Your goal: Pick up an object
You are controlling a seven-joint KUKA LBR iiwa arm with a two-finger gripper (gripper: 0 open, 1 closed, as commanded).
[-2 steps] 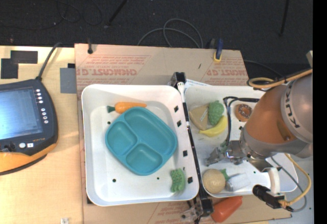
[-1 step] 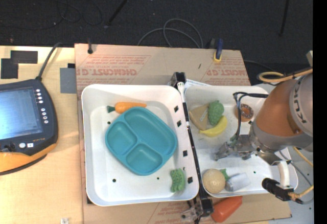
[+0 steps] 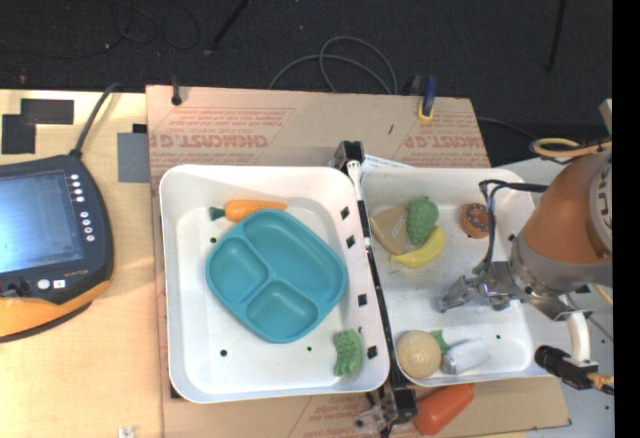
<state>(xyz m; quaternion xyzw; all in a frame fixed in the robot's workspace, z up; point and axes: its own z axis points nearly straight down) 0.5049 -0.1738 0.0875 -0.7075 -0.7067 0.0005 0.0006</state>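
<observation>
At the far left a tablet (image 3: pixel 45 226) with an orange rim lies on the wooden bench (image 3: pixel 130 346). Next comes a sheet of cardboard (image 3: pixel 250 126) under both bins.

The left bin (image 3: pixel 180 326) holds a carrot (image 3: pixel 252 209) near its back wall, lying just beside the back edge of a teal plate (image 3: pixel 277 273) (three compartments, nothing in them) that fills the middle. A small broccoli (image 3: pixel 348 352) sits in the front right corner, near the divider between the bins.

The right bin (image 3: pixel 500 366) holds a cluster toward its back left: a tan wedge (image 3: pixel 388 226), a green leafy piece (image 3: pixel 422 218) on top of it, and a banana (image 3: pixel 425 251) curving along the front of both, all touching. A small brown round item (image 3: pixel 476 218) sits apart, nearer the back right. In the front left of this bin is a pale round onion (image 3: pixel 418 353), with a whitish item (image 3: pixel 462 356) just beside it on the right. A red pepper (image 3: pixel 443 408) lies outside the bin, on the cardboard at its front edge.

The gripper (image 3: pixel 462 296) is low in the middle of the right bin, between the banana cluster and the onion, over bare floor. Its metal fingers (image 3: pixel 450 299) point left and look slightly spread, with nothing between them. The arm (image 3: pixel 565 226) reaches in behind it from the right, orange band showing above the wrist.
</observation>
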